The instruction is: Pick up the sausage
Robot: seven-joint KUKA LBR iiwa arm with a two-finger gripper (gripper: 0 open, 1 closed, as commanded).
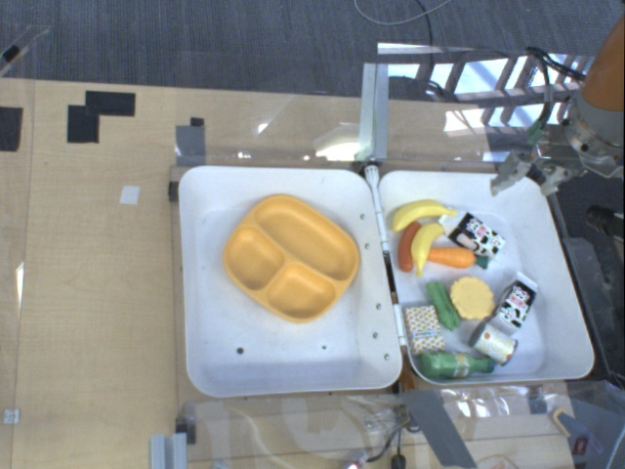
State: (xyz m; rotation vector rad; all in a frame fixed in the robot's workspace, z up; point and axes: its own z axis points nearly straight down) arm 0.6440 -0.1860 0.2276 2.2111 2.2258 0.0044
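The sausage [406, 246] is a short red-orange piece lying in the right bin [557, 291], at its left side, wedged between two yellow bananas [422, 214]. My gripper [526, 178] hangs over the bin's far right corner, well to the right of and beyond the sausage. Its fingers [506, 177] stand apart with nothing between them.
Around the sausage lie a carrot [452, 258], two cow-print cartons [477, 234], a round yellow biscuit [472, 298], a cucumber [442, 304], a cracker [423, 326], a can [495, 343] and a green bottle [455, 364]. The left bin [210, 350] holds a yellow divided plate [291, 257].
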